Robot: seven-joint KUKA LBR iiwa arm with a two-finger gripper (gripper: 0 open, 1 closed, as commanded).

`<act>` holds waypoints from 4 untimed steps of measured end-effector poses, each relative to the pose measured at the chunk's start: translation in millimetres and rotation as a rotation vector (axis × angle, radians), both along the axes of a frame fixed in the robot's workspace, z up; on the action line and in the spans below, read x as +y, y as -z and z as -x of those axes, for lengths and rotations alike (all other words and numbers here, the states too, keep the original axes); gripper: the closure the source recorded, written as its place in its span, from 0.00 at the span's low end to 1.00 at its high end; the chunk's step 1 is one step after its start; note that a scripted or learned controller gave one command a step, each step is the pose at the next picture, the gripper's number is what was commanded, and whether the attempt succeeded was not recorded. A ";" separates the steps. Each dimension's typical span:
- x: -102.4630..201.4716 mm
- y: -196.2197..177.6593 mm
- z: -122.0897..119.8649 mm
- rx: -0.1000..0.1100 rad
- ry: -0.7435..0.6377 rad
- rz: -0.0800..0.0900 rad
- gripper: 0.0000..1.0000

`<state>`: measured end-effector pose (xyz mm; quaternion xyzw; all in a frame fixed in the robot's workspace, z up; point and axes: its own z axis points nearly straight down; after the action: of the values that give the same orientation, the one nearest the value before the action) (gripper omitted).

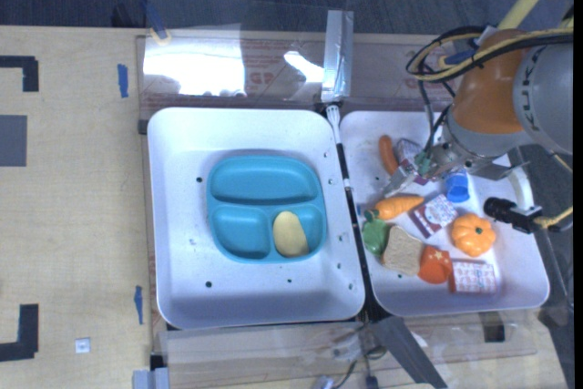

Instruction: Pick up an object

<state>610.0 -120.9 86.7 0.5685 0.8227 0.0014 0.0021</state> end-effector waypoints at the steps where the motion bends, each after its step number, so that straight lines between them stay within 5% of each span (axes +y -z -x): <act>1: -1.9 -13.4 -2.3 -0.009 0.004 0.002 1.00; 2: 64.1 -100.4 -21.5 -0.001 0.249 -0.002 1.00; 3: 63.2 -98.4 -20.5 0.003 0.250 -0.001 0.00; 4: 25.9 -45.4 3.5 0.008 0.148 0.000 0.00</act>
<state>606.5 -95.0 132.0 0.6279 0.7783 -0.0011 -0.0012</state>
